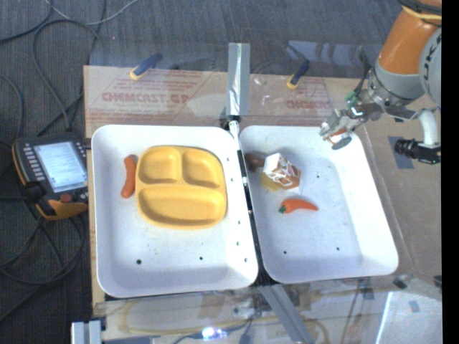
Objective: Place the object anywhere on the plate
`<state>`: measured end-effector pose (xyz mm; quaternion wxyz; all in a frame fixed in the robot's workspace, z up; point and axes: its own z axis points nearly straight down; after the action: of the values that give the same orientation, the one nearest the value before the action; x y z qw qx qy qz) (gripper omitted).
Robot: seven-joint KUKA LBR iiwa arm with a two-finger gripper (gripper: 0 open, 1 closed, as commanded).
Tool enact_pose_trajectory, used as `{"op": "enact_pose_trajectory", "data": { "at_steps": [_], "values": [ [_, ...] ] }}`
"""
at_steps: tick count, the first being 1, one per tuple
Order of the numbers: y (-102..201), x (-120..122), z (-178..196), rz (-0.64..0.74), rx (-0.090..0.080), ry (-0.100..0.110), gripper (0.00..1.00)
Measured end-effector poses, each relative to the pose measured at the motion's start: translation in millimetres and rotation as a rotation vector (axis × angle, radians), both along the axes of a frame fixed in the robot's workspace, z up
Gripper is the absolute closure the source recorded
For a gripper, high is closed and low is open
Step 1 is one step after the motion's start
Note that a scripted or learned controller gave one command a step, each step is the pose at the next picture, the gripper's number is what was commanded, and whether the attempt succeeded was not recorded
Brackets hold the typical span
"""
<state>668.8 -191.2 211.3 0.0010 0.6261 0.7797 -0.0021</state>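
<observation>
Claw (337,131): mine; open or closed, cannot tell. Carton (281,172), chilli (297,206) below-left; plate (182,185) farther left. Risk: grabbing air, objects apart.

Plate (182,186) compartments unobstructed; sausage (129,175) just beside

Floor (64,27): dark grey carpet, cables (43,9) trailing across. Bench top (172,95): brown board, two clamps (145,66) at far edge. Handheld control pendant (50,174) with lit screen lies at bench's left.
</observation>
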Motion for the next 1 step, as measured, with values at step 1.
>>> {"op": "enact_pose_trajectory", "data": {
  "at_steps": [1],
  "values": [
    [92.8, -23.8, -36.6, 0.083, 0.005, 0.002, 1.00]
  ]
}}
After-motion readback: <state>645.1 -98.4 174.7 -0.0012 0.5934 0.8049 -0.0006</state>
